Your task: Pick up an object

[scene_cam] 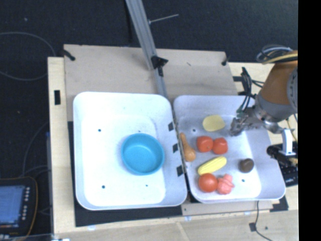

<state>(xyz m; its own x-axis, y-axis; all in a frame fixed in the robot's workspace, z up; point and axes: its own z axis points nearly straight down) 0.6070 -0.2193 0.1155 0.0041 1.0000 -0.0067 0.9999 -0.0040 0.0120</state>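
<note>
Yellow disc [213, 123] lies near right bin's [261, 190] back wall; my hand [236, 128] just beside it, grip unreadable.

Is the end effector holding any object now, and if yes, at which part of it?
Nothing is held. The end effector hangs in the right bin, beside the pale yellow piece, with no object between its fingers.

Two bins [90, 109] [261, 185], one bowl [143, 153], three tomatoes [204, 144] [219, 145] [207, 183] (lower right), one corn [212, 164], one carrot [187, 147].
</note>
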